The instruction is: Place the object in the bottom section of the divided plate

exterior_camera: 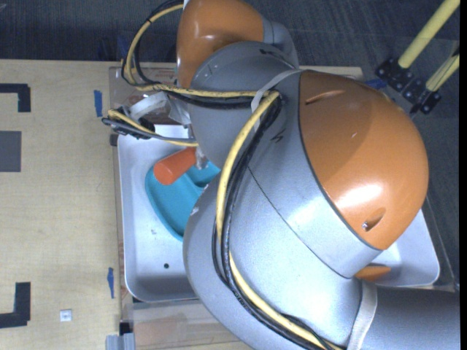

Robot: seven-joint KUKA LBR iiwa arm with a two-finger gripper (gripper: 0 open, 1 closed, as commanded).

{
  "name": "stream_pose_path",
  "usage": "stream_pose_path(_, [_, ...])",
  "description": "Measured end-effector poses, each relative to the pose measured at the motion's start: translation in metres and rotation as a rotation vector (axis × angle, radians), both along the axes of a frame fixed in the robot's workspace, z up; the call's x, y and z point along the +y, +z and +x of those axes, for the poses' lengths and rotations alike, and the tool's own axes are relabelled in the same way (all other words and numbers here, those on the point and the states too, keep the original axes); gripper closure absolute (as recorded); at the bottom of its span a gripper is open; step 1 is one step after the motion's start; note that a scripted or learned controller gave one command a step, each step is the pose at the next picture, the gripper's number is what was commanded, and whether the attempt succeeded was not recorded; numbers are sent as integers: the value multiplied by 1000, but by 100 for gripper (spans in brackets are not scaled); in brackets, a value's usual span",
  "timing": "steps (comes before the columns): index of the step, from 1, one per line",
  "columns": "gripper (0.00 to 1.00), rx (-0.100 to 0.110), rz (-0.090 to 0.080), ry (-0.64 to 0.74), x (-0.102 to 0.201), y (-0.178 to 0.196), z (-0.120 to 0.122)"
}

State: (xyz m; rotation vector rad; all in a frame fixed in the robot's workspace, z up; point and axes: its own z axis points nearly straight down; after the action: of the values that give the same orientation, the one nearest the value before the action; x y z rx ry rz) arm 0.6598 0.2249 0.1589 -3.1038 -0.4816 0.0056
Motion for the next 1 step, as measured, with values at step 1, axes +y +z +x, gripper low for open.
stream_pose_path(1, [100,0,-1,82,0,-37,-3])
